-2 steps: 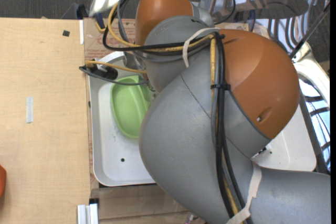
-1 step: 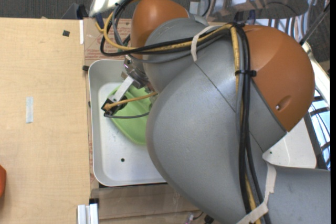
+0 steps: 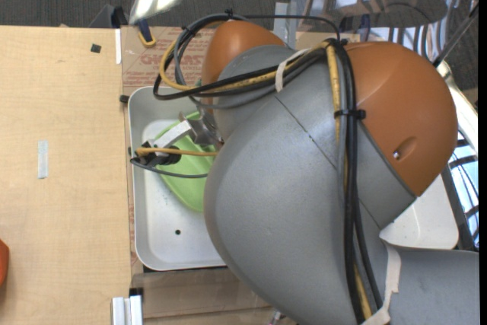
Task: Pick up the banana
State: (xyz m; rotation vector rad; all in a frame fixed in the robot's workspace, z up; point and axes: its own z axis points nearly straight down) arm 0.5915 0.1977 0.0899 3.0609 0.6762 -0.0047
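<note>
Under the arm, left bin: no banana in sight, claw hidden.

Down in the left bin (image 3: 163, 240) a pale green object (image 3: 186, 186) lies near the middle, half tucked beneath the grey arm (image 3: 304, 202); whether the banana sits under that bulk I cannot tell. Cables (image 3: 171, 154) run across toward the bin's left wall, and the wrist end (image 3: 202, 125) dips by the bin's far edge. The gripper itself is buried behind the arm, so how wide it stands, or whether it has anything, I cannot tell. Which way the banana lies from it, or its long axis, can't be judged yet.
</note>
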